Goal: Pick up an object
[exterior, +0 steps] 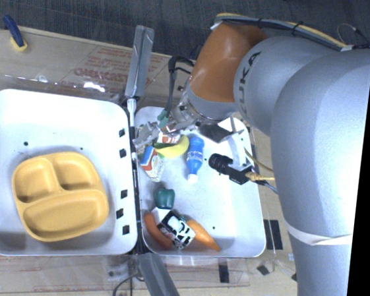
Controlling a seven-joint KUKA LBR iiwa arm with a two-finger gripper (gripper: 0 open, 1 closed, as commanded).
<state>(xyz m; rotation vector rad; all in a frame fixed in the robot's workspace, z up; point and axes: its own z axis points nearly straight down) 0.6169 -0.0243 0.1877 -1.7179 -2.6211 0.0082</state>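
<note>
right bin (244, 240): yellow banana (173, 149), blue bottle (194, 156), carton (153, 162), green piece (164, 196), orange carrot (192, 234). tool (164, 123) low over banana cluster; finger state cannot be told. advice: settle on one item, centre, then close.

- A divided plate (60, 194) lies in the left bin (17, 108).
- The right bin (247, 214) holds a bottle (194, 157) near its far end, a banana (173, 150) just left of it.
- A carrot (203, 235) lies at the near wall.
</note>
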